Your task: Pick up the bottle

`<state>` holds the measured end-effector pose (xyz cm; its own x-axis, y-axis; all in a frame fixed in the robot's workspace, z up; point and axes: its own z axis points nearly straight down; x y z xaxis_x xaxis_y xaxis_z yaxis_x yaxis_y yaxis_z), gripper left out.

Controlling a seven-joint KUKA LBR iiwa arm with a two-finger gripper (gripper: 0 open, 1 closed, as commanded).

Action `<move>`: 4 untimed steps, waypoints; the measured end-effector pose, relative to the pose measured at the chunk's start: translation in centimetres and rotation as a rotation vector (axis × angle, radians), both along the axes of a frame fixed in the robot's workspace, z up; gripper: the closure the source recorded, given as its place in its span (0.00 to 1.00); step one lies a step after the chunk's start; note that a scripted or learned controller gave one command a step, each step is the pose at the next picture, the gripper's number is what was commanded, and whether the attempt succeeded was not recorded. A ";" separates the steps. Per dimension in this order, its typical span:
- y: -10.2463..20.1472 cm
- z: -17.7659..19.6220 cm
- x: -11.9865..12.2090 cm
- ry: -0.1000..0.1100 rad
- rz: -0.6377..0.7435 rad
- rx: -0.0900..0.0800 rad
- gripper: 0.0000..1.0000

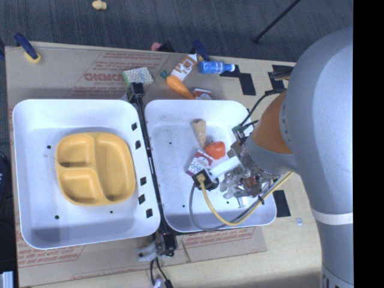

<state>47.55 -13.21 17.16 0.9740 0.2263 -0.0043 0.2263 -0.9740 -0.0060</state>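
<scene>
The bottle [216,68], blue, is seen lying on its side on the bench behind the right bin [174,209], outside it. The gripper [243,185] is located well apart from it, low inside the right bin near the front right corner; its state cannot be told. A yellow tray [95,168] is seen in the left bin [30,221]

Even, soft overhead light, fairly bright. The white bins [78,233] glare a little, with faint grey shade along their inner walls. The arm [327,131] looms large and soft at right. The whole picture is slightly blurred and grainy; small labels are unreadable.
</scene>
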 end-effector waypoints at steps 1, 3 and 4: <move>-3.1 1.7 0.0 -0.001 0.002 -0.001 1.00; 0.4 1.1 0.0 0.000 -0.020 0.000 1.00; -0.8 7.3 0.1 -0.002 -0.002 -0.001 1.00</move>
